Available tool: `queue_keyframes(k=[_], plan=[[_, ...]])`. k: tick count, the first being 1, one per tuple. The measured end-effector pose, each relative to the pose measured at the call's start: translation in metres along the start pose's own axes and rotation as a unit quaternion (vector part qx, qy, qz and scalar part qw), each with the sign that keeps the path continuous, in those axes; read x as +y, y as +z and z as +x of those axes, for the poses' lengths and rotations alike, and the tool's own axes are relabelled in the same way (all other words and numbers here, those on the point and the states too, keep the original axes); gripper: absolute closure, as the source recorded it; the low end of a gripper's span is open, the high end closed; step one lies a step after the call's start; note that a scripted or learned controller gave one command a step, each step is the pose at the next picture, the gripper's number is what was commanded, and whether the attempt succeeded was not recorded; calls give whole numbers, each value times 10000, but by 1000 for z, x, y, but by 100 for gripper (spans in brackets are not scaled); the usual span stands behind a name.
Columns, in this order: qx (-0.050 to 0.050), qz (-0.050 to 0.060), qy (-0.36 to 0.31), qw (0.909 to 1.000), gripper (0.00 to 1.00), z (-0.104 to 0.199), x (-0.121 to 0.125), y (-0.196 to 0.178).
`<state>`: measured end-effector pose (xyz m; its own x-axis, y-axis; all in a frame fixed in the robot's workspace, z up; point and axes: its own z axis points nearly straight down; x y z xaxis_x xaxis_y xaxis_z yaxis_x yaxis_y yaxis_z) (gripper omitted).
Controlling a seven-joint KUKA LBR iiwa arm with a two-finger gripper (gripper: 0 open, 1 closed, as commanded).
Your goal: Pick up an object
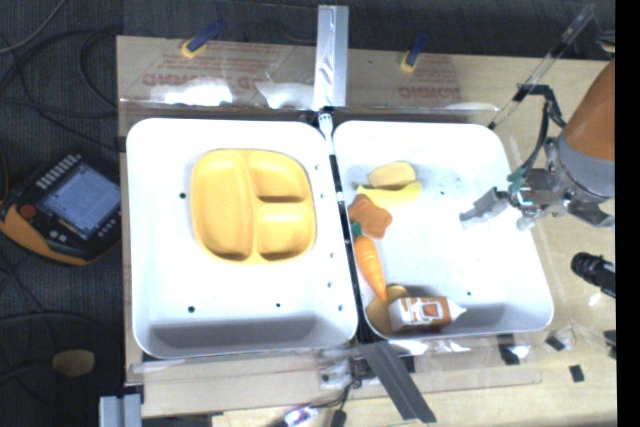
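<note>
Clearly the end effector [497, 206], fingers spread and holding nothing, hangs over bare floor of the right bin [520, 255], so it may close short of the carrot [369, 262] at that bin's left wall.

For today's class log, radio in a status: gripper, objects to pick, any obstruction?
Gripper over right bin, nothing between fingers. Carrot, banana, carton lie along bin's left side. Path across bin floor unobstructed.

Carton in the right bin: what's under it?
The carton lies over a yellow piece at the bin's front wall, beside the carrot's tip. How far the yellow piece runs beneath is covered.
</note>
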<state>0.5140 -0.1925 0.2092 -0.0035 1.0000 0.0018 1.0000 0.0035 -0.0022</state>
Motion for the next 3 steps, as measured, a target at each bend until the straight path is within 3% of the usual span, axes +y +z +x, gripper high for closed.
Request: queue_keyframes(k=[1,2,3], plan=[[-4,2,-880,9961,0,69,29,39],[-9,0,-1444,9895,0,112,74,26],[-8,0,-1443,9895,0,112,74,26]])
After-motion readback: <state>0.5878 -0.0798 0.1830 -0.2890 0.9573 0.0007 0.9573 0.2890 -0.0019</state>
